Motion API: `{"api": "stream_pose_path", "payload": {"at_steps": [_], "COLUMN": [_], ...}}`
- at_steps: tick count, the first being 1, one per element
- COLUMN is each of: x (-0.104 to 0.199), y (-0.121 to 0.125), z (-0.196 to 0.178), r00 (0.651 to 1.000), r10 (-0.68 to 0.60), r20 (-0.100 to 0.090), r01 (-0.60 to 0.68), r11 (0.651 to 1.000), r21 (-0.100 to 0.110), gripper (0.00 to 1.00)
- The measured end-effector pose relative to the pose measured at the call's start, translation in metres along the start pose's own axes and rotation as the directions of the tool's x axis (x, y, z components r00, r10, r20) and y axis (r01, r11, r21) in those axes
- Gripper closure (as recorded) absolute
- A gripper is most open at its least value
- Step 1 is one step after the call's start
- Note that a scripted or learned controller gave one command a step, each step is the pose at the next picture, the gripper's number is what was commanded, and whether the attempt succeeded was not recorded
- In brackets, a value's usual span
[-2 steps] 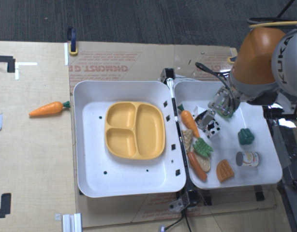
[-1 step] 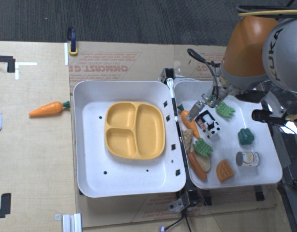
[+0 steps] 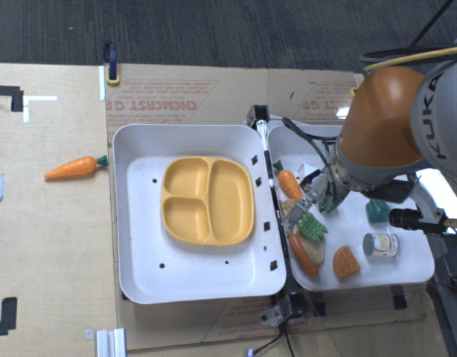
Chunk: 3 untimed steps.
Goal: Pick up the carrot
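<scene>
Orange and tipped with a green stub, a toy carrot (image 3: 72,169) is seen lying on the cardboard sheet (image 3: 50,259) outside the bins, just beside the left wall of the left bin (image 3: 132,266), its green end turned toward that wall. A yellow divided plate (image 3: 208,200) is set in the middle of the left bin. A smaller orange carrot-shaped piece (image 3: 289,184) is found in the right bin (image 3: 407,274), close to the wall shared by the two bins. The gripper (image 3: 310,201) is held low over the right bin, just beside that orange piece and above a green leafy toy (image 3: 313,227); whether it is spread or pressed together cannot be told from this view, and nothing can be made out in its grasp. The grey arm with its orange band (image 3: 381,117) is seen reaching in from the right. Nearer the front of the right bin, a reddish hot dog toy (image 3: 304,254), an orange waffle-like piece (image 3: 345,262), a small can (image 3: 381,245) lying on its side and a teal object (image 3: 377,211) are scattered apart from one another.
</scene>
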<state>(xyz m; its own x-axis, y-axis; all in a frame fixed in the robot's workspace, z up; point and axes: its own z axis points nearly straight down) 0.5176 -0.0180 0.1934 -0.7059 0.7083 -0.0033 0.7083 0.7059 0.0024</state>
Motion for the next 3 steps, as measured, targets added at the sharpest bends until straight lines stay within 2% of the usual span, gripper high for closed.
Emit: {"api": "stream_pose_path", "payload": {"at_steps": [1, 2, 3], "x": [-0.041, -0.005, -0.108], "y": [0.02, 0.073, -0.023], "z": [0.002, 0.003, 0.025], "r00": [0.994, 0.933, 0.982], "r10": [0.106, 0.36, 0.19], "r20": [0.002, 0.001, 0.001], "r01": [-0.106, -0.36, -0.19], "r11": [0.994, 0.933, 0.982], "r21": [0.001, 0.003, 0.004], "gripper": [0.0, 0.0, 0.0]}}
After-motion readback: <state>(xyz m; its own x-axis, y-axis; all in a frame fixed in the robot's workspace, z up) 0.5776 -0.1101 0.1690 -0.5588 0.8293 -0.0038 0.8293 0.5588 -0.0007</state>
